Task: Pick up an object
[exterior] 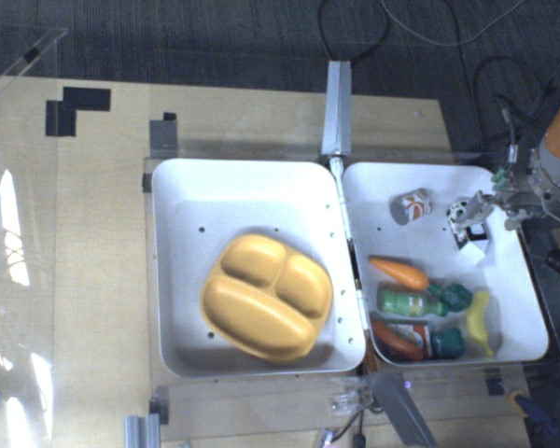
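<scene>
White plastic bins sit side by side on the worktop; the right bin point(532, 278) holds a small can point(411, 205), a carrot point(399, 272), a green bottle point(413, 301) and a banana point(480, 321). Hovering near its upper right corner, the gripper point(469, 220) grasps nothing; whether its jaws are parted I cannot tell. The can lies apart from the clutter, so it looks the easiest target: centre above it, descend straight.

Bread point(267, 297) in left bin point(177, 250), carrot point(399, 272) – bottle point(413, 301) behind (right bin point(532, 287))
</scene>
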